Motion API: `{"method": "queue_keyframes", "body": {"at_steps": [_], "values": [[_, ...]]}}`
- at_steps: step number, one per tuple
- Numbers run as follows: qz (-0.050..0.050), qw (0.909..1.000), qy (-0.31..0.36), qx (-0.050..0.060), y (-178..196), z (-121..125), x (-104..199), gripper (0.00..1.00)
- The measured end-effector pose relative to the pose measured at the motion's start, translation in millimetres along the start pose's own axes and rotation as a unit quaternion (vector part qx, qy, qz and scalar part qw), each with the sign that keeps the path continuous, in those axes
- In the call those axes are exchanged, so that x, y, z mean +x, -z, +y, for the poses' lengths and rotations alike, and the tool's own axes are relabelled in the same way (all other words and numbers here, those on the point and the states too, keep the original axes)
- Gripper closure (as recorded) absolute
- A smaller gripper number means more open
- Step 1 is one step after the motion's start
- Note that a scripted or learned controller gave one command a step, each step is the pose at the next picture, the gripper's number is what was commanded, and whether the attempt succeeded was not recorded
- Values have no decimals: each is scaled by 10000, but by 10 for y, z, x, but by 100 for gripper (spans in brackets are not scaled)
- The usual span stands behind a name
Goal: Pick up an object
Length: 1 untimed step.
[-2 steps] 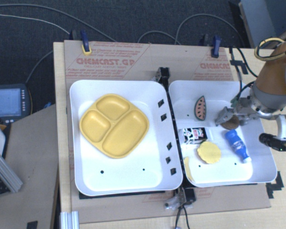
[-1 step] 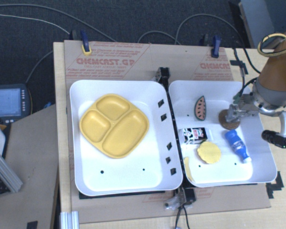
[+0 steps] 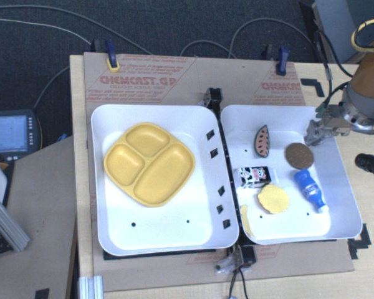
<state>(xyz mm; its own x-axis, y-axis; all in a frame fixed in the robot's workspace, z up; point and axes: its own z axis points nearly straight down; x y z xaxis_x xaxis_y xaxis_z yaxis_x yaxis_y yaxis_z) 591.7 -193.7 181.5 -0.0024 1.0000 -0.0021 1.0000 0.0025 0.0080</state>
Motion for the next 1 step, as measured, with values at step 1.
{"method": "queue_keyframes", "body": {"at_steps": [1], "values": [[-3, 10000, -5, -6, 659, 21, -12, 100]]}}
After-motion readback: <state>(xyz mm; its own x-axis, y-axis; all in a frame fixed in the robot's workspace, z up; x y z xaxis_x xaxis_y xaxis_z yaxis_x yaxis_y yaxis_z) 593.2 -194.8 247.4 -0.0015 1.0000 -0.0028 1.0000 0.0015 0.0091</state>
